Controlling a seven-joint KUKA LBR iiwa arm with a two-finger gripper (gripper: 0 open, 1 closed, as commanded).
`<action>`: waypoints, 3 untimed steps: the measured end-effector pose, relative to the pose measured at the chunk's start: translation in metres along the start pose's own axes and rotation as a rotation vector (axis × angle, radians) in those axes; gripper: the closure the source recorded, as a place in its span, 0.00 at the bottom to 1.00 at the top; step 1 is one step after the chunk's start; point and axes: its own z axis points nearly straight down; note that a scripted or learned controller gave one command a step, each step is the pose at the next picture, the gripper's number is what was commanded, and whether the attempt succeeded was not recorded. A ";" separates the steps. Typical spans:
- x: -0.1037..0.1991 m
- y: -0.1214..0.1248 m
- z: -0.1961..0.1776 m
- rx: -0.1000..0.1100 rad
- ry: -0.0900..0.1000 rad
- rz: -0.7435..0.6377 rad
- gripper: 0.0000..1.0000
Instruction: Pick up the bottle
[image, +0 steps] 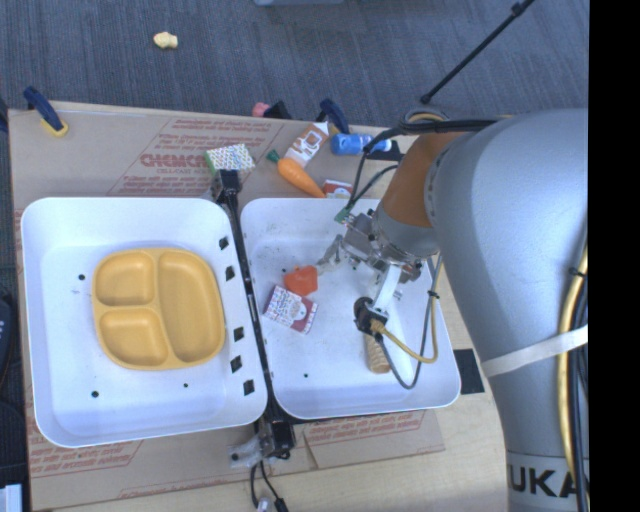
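Note:
A small bottle (292, 303) with a red-orange cap and a red and white label lies on its side in the right bin (300, 385), left of the bin's middle. My gripper (337, 254) hangs over the same bin, just up and to the right of the bottle's cap. Nothing shows between its tips, and the grey wrist with its orange band hides most of the hand.
A yellow divided plate (158, 305) fills the left bin (60, 400). A tan ridged piece (377, 357) lies in the right bin near its right wall. Behind the bins on the cardboard lie a carrot (298, 177), a white and orange bottle (306, 145) and a blue thing (348, 144).

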 end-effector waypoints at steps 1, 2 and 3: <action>0.001 -0.001 -0.010 0.005 0.001 -0.006 1.00; -0.017 -0.057 0.001 0.001 0.001 0.443 1.00; 0.004 -0.157 -0.201 -0.001 0.003 0.770 1.00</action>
